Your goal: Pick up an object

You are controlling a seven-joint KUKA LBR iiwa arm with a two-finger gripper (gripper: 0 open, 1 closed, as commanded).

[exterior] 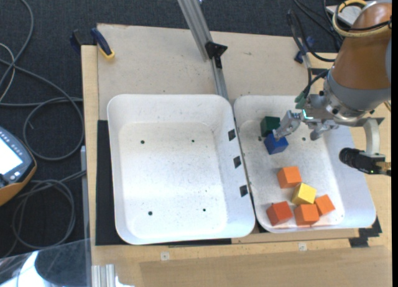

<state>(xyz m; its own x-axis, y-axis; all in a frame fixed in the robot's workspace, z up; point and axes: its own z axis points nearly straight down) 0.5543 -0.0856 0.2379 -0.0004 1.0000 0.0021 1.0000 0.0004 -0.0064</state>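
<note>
My gripper (283, 132) hangs over the back part of the right bin (348, 214), reaching in from the right. A blue block (275, 145) lies right at its tip, touching or just under it; I cannot tell whether it is held. A dark green block (270, 123) sits just behind the blue one. Toward the bin's front lie an orange block (288, 176), a yellow block (304, 193) and three more orange blocks (306, 214) clustered together.
The left bin (124, 155) stands beside the right one, with a row of black clips along the shared rim (237, 161). A metal pole (198, 22) slants up from the bench behind the bins. Cables run over the floor at left.
</note>
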